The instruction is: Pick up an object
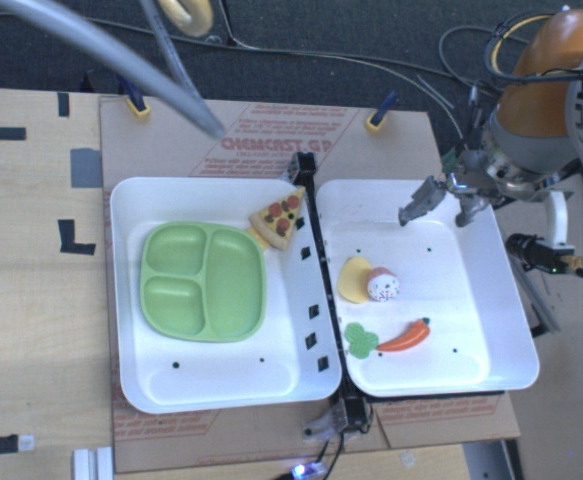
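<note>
- Claw (439, 204): at the far right of the right bin (491, 363), above its floor; two fingers spread wide, nothing between them.
- Carrot (404, 336): toy, orange with a green top, in the near part of the right bin; long axis left to right, green end left.
- Yellow-and-white toy (368, 281): mid right bin, just beyond the carrot.
- Relation: both toys lie nearward and leftward of the claw, apart from it; the yellow-and-white one is closer.
- Left bin (211, 383): holds a green tray (203, 280) and a pizza slice (277, 220).
</note>
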Robot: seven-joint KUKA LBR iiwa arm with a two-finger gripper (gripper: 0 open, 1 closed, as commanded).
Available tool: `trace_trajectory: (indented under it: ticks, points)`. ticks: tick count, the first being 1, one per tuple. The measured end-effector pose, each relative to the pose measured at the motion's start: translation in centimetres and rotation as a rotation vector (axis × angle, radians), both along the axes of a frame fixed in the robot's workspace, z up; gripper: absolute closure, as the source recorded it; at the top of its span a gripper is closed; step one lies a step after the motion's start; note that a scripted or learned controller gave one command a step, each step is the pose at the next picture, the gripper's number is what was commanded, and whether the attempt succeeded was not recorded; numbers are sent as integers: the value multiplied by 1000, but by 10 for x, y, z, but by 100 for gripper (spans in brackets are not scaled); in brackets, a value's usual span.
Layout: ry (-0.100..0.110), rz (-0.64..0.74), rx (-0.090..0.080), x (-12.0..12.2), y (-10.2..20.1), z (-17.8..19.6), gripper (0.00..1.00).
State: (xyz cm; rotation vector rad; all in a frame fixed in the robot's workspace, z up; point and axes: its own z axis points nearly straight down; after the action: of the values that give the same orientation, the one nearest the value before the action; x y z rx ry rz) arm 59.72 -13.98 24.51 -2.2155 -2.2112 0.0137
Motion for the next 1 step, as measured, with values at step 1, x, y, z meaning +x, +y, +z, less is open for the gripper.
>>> trace_trajectory:
  ticks: [1]
  points:
    - [-13, 4, -2, 2, 0, 8, 0]
